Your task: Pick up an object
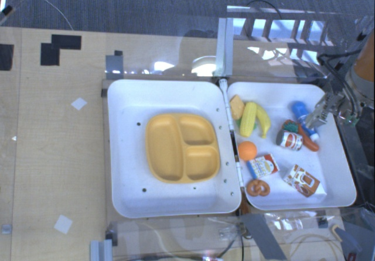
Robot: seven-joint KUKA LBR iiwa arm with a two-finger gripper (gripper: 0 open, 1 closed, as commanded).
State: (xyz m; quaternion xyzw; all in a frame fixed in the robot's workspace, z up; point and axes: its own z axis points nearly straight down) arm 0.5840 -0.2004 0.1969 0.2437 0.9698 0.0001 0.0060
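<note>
Approaching stage: gripper, finger state indiscernible, hovers beside blue item above can; next, descend and close on one.

— Where is the arm seen?

— It is seen at the right edge of the camera view, where only part of it is taken in; an orange patch is shown there, with dark cables bunched just beside it.

— And the pincer?

— It is reached inward and downward at a slant, toward the left. Its slim metal end is held low, tilted rather than upright. The gap between its tips cannot be made out.
</note>
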